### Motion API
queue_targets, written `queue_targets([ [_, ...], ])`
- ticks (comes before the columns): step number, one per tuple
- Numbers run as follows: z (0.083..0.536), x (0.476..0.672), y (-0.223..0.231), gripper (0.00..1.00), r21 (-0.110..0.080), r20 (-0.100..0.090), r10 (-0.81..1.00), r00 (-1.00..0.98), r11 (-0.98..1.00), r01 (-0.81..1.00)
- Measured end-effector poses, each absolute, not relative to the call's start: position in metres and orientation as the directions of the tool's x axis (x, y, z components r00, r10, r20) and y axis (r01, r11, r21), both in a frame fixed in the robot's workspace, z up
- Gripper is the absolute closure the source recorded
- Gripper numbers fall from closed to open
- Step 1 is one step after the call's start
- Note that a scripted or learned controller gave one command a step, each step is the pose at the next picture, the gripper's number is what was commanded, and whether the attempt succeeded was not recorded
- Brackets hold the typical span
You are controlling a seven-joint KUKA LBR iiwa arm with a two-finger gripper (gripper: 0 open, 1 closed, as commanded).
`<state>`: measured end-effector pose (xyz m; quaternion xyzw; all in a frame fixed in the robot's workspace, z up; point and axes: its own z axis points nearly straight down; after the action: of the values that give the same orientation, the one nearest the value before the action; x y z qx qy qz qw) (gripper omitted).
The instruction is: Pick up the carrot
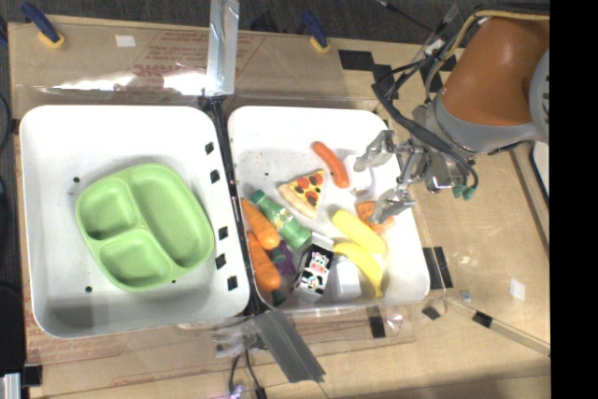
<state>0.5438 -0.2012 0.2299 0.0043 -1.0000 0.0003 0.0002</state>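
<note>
The carrot (261,249), long and orange, lies along the left wall of the right bin (280,131), partly under a green bottle (286,219) and a dark purple item. My gripper (385,176) hangs over the right side of the same bin, well to the right of the carrot. It is open, with bare bin floor showing between its fingers. A small orange piece (372,212) lies just below the lower finger (398,201).
The right bin also holds a red sausage (330,163), a pizza slice (306,190), a yellow banana (362,244) and a black-and-white carton (318,271). A green divided plate (142,224) sits in the left bin (56,145). Cables trail from the wrist.
</note>
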Motion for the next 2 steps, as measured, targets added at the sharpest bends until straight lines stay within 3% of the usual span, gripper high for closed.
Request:
queue_targets([
  [1,0.096,0.547,-0.208,0.00,0.001,0.005,-0.007,-1.000,1.000,-0.007],
  [2,0.111,0.551,-0.207,1.00,-0.002,-0.006,-0.017,-1.000,1.000,-0.017],
])
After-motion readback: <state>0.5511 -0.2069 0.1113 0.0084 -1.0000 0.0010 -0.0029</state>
